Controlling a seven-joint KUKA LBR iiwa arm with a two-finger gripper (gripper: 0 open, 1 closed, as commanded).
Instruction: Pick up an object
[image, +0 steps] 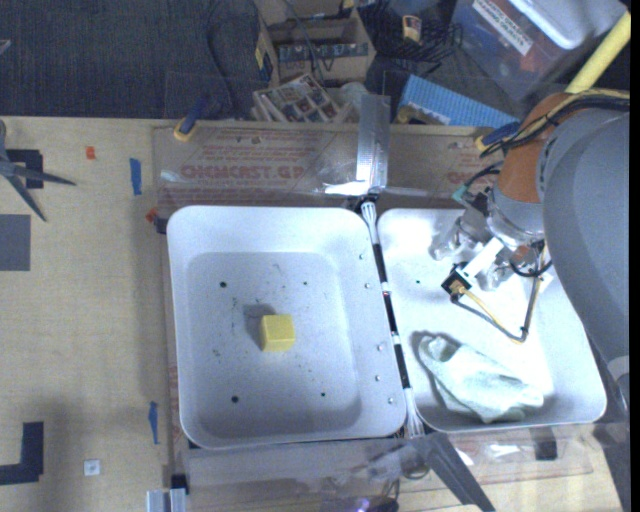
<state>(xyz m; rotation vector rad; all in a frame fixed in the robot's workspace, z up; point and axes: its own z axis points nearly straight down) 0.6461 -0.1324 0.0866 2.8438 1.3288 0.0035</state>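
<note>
Foam, I judge, makes the small yellow cube (278, 332) mid left white bin (190, 240) light and squashy, best pinched across flat sides by my gripper (462, 262), at its two o'clock, grip state untellable.

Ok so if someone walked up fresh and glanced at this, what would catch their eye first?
Probably the yellow block, alone near the middle of the left bin. Next, the big grey arm coming in from the right, with its gripper above the back of the right bin. A crumpled white cloth lies at that bin's front.
</note>
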